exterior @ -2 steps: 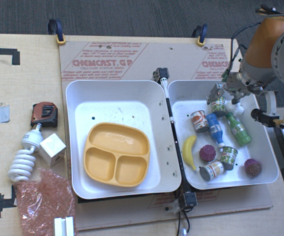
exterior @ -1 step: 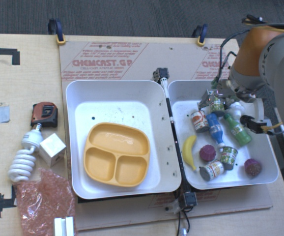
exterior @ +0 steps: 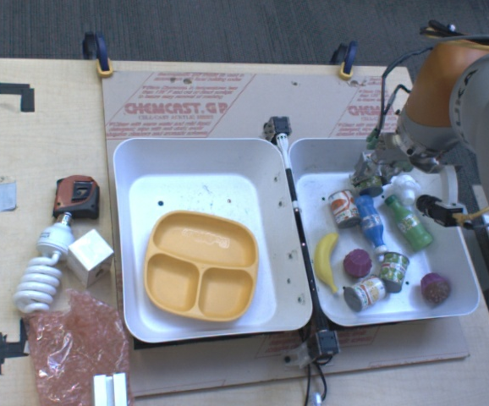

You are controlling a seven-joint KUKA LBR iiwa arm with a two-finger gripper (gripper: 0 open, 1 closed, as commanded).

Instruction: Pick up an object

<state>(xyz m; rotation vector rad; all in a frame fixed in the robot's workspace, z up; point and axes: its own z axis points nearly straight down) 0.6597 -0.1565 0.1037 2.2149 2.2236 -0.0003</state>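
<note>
Two "CHEMCAST" prints (exterior: pixel 175 108) on board (exterior: pixel 312 100)

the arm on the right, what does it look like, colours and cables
The arm has rounded grey links with a wide orange band above the wrist. Thin black cables loop around it. Its end effector is a dark metal assembly.

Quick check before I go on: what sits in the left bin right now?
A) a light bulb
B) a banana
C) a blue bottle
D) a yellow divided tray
D: the yellow divided tray lies in the left bin; the banana and blue bottle are in the right bin.
</note>
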